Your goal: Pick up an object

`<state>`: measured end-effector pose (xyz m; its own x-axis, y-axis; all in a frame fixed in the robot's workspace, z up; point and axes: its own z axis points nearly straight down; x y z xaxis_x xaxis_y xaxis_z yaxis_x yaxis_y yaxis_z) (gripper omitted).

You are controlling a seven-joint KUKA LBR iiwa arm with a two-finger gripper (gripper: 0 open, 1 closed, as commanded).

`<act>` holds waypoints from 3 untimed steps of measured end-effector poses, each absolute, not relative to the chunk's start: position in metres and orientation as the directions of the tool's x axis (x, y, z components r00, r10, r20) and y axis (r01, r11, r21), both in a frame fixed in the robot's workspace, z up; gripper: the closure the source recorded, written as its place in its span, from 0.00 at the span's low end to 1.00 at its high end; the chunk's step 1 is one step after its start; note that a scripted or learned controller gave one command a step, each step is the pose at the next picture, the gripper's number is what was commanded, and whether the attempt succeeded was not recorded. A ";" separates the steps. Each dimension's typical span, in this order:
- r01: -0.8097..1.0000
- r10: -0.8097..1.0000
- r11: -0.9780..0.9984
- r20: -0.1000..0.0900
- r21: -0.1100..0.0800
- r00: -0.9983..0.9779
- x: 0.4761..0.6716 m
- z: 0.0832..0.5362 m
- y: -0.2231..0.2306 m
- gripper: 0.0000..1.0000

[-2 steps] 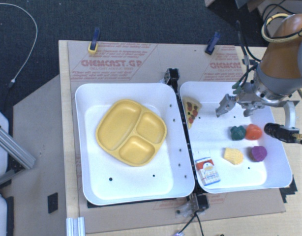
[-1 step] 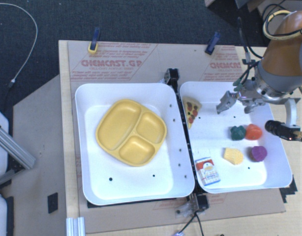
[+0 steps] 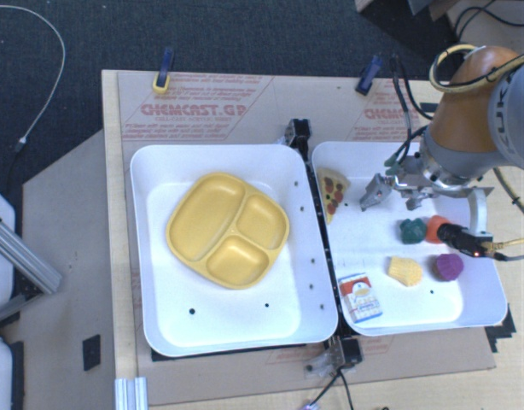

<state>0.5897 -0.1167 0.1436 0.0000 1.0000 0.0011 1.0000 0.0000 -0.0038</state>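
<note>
1. The arm [image 3: 471, 101] reached in from the right and stood over the upper part of the right bin [image 3: 480, 310], its orange band bulking above the wrist.
2. The claw [image 3: 390, 190] hung over the white floor of that bin, between the pizza-slice toy [image 3: 333, 191] by the left wall and the cluster of small toys to the right. Its fingers seemed spread apart with nothing between them, though the wrist hid part of the mechanism, so this was a reading rather than a certainty.
3. No object had been lifted. The candidates all lay in the right bin: a dark green piece [image 3: 411, 230] touching or just beside an orange piece [image 3: 437, 228], a purple piece [image 3: 449, 266] below them, a yellow wedge [image 3: 405, 271] near the middle, and a small red-and-white carton [image 3: 359, 296] at the lower left corner.
4. The left bin [image 3: 151, 186] held a yellow divided tray [image 3: 228, 230], well apart from the claw.
5. The step in hand looked like the approach: the claw was positioned above the bin but not yet committed to one thing.
6. The next move would call for choosing a target, likely the pizza slice or the green piece as the nearest, centring the fingers over it, then descending and closing.
7. The green and orange pieces sat so close together that a finger might land on one while closing on the other; the flat pizza slice by the wall would leave little room for a finger on its left.
</note>
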 end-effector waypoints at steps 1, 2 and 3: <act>1.000 1.000 0.000 0.001 -0.007 0.000 0.588 0.090 -0.116 0.00; 1.000 1.000 -0.001 0.000 0.001 0.001 0.590 0.104 -0.116 1.00; 1.000 1.000 0.001 -0.001 0.005 -0.001 0.589 0.165 -0.110 1.00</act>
<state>0.5895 -0.1105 0.1654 -0.0013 1.0000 -0.0013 1.0000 0.0013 0.0047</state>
